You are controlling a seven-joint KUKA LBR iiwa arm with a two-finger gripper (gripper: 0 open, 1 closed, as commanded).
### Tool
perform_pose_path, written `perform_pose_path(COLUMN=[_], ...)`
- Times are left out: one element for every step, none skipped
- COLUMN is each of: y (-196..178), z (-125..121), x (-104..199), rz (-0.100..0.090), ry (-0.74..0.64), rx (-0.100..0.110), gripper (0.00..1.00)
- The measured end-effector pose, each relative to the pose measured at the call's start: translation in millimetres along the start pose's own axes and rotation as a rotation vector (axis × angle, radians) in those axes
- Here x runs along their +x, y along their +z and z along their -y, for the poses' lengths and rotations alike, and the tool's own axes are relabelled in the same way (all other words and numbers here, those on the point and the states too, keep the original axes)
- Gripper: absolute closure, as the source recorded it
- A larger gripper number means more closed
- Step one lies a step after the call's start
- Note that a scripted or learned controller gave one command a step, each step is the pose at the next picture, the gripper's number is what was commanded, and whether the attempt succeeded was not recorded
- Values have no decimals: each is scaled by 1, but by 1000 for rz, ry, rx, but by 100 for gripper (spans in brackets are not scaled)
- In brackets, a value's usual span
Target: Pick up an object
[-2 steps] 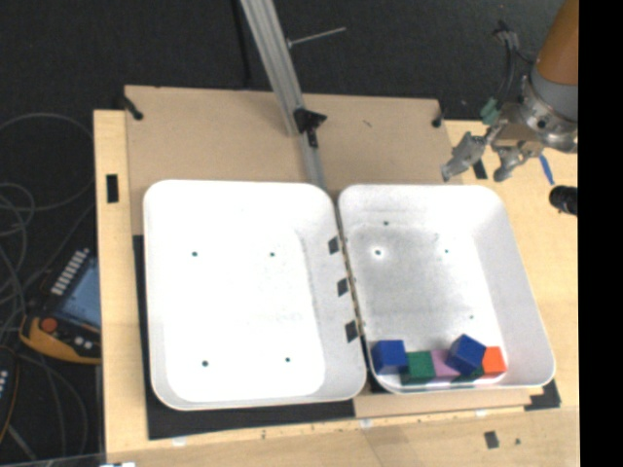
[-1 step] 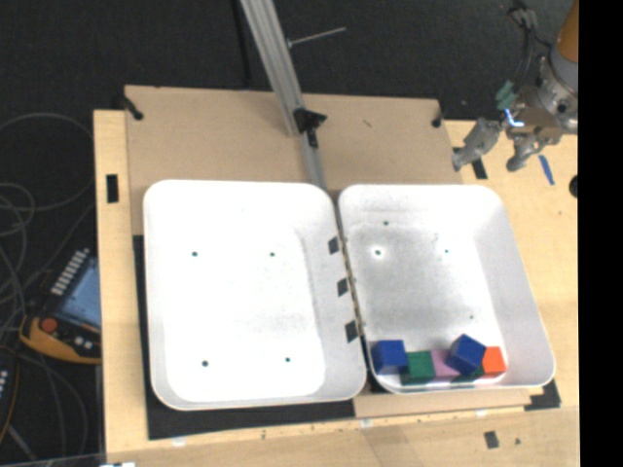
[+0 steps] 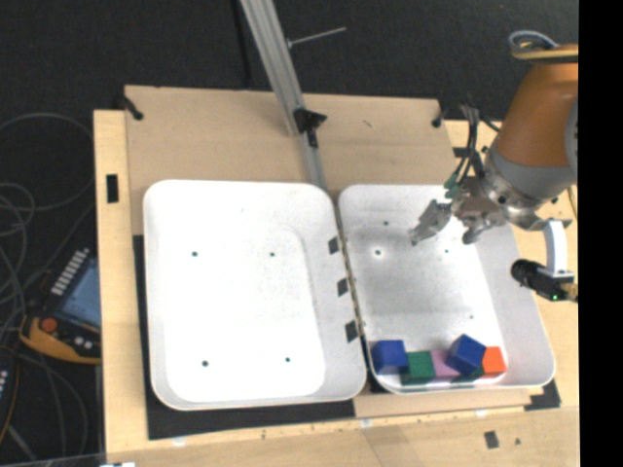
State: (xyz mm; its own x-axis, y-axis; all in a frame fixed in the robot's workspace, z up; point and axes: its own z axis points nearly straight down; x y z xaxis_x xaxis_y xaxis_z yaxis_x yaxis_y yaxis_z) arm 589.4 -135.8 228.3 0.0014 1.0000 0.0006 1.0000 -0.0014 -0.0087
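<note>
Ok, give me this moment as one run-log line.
gripper: open, holding nothing, over upper right bin | blocks: clustered along bin's near edge | pick: not yet done

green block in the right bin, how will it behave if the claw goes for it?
The green block looks like a rigid cube, so probably won't roll or deform. It sits wedged between a blue block and a pink block against the bin wall; finger clearance is likely poor.

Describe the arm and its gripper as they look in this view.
The arm has a broad orange band above a grey wrist section. Thin dark cables run down its left side toward the gripper, a compact grey metal assembly with slim light-grey fingers. A white bracket with a small black part sits beside the wrist.
</note>
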Motion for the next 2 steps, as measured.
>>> perform_pose_path(y=[133,131], z=[77,76], x=[-40,-38], rz=[2,1], ry=[3,2], rx=[-12,-13], gripper=[0,0])
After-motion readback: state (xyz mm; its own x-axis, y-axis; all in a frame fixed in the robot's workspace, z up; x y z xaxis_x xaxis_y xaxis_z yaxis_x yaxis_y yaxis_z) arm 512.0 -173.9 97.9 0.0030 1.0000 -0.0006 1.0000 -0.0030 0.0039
